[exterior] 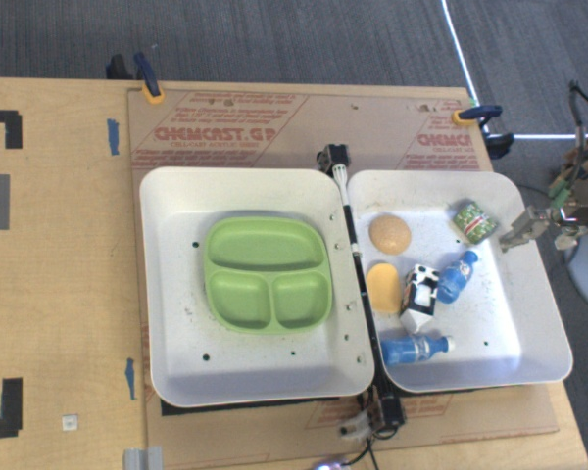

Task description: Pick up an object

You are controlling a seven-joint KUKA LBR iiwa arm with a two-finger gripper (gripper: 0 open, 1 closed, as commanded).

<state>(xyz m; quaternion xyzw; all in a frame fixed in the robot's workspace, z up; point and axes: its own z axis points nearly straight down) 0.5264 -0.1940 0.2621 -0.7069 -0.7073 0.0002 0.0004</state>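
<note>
Cardboard sheeting (274, 125) covered the wooden bench, clamped at its far corners, with grey carpet beyond.

Left bin (171, 262): one green divided plate (269, 273), lying flat.

Right bin (529, 331): six items.
- Green crumpled packet (473, 220), nearest the gripper, just inward of it.
- Tan round ball (390, 233), farther inward, near the divider.
- Orange oval piece (382, 287), below the ball.
- Black-and-white cow figure (421, 291), touching the orange piece's side.
- Small blue bottle (456, 276), tilted, beside the cow.
- Larger blue bottle (413, 349), lying on its side, farthest of the bottles from the gripper.

Gripper (525, 227): at the right bin's outer rim, a grey metallic tip. Nothing was seen between the fingers; whether they were spread or closed, I cannot tell.
</note>
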